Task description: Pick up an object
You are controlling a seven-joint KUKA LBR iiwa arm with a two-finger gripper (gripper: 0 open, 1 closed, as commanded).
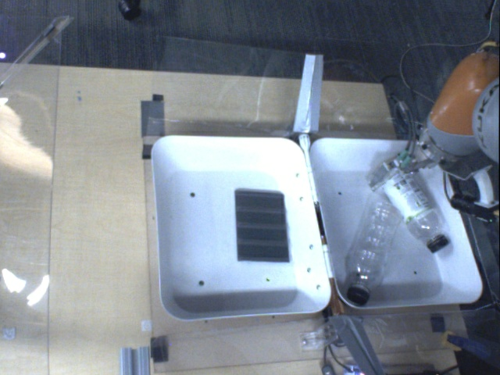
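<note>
- A pale wooden bench [86,209] fills most of the view, seen from above at a slant, with dark floor beyond its far edge.
- 2 shallow white bins sit side by side on it, touching along their inner edges. The left bin [180,209] is the larger in view; the right bin [336,186] sits under the arm.
- The grey arm [469,108], with its orange band, reaches in from the right and hangs over the far right corner of the right bin.
- A dark ribbed rectangular pad [262,224] lies flat near the middle of the left bin, well apart from the arm.
- 2 clear plastic bottles lie in the right bin, crossing near their upper ends. The longer bottle [371,244] slants toward the near edge, its black cap beside the bin's near left corner. The shorter bottle [414,205] slants toward the right, its dark cap near the right wall.
- The gripper [408,161] is at the upper end of the shorter bottle, where clear plastic and metal blur together; I cannot tell how it is set or whether it touches the bottle.
- Progress, as a judgement: the reach looks made, but both bottles appear to rest on the bin floor, so the grasp and the lift are probably left to do.
</note>
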